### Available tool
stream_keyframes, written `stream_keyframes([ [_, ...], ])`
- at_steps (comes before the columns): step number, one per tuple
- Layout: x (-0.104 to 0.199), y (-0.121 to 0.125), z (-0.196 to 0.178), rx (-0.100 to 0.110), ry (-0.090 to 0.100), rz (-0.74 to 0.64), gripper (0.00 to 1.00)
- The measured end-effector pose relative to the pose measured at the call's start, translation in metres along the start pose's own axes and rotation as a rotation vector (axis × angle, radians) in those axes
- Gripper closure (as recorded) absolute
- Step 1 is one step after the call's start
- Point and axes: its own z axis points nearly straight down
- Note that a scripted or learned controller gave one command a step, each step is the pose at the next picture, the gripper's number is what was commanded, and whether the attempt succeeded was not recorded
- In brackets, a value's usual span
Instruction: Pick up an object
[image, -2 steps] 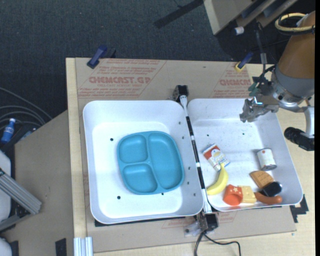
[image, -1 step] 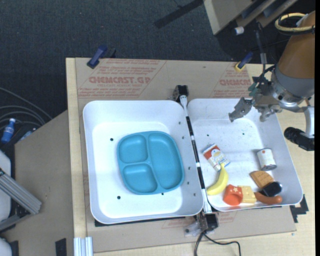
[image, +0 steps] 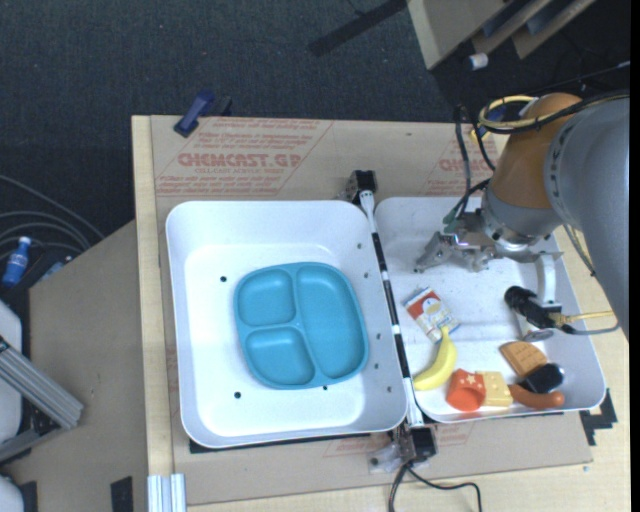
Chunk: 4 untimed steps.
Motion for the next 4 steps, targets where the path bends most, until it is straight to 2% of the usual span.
stream_keyframes([
  [1,0.019,-0.125,0.001,0.002,0.001,0.001,0.0],
  [2,0.02,-0.125,-0.009,0.0,0.001,0.002,1.0],
  [3,0.02,-0.125,-0.019,0.0,0.001,0.003,1.0],
  [4,0.034,-0.139,-0.123,-0.001,0.0,0.0,1.0],
])
